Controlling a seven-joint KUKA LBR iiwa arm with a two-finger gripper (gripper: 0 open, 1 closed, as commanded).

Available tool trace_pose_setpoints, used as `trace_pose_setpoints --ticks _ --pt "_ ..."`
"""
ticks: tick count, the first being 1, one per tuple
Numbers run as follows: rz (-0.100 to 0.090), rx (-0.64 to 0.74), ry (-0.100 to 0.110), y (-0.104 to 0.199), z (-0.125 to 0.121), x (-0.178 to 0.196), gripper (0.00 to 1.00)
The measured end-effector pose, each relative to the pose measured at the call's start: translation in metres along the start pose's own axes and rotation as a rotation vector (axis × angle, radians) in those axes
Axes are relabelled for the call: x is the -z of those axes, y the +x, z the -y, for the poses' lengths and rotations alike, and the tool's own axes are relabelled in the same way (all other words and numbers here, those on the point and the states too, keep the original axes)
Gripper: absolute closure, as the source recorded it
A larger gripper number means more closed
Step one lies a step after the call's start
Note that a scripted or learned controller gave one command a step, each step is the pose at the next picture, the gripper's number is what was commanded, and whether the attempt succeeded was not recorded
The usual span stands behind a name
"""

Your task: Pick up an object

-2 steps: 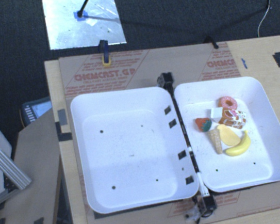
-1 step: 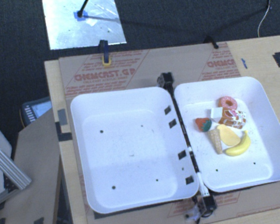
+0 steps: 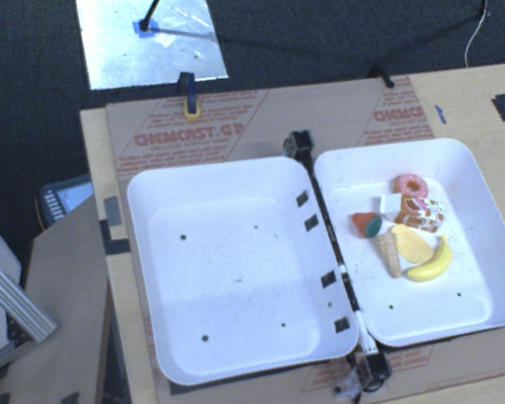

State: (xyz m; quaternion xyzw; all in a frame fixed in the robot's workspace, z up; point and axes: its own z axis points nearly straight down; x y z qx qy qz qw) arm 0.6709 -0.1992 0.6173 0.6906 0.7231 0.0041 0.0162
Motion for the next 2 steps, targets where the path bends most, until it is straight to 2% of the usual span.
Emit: trace_pose_setpoints --ticks 1,2 --pt "0.003 0.006 -0.006 0.0012 -0.0006 0.0125 1.0" --pt "0.002 0.007 -0.004 0.0011 -0.0006 0.0118 0.0"
